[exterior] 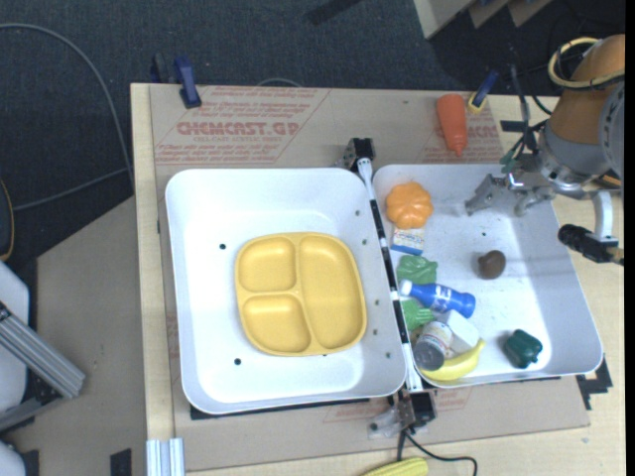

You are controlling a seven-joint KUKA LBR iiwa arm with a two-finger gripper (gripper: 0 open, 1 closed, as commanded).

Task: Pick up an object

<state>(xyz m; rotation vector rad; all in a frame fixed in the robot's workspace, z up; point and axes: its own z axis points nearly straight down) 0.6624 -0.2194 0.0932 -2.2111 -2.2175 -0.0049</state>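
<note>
In the camera view, two shallow white bins are seen side by side on a brown bench (298,117). The left bin (198,226) is occupied by a yellow divided plate (298,293) lying flat near its middle.

The right bin (556,296) holds the loose objects. An orange pumpkin-like toy (409,205) is placed near its upper left corner, with a small white box (407,241) just below it. Further down along the left wall, a green item (417,269) and a blue bottle with a white cap (442,297) are found close together. A metal can (434,346) and a banana (454,365) are touching near the lower edge. A small brown object (491,263) sits alone mid-bin, and a dark green pepper-like toy (523,346) is set near the lower right corner. An orange carrot (452,122) lies outside the bins on the bench.

The gripper (501,191) is positioned over the upper part of the right bin, its two fingers spread apart, with nothing between them.
</note>
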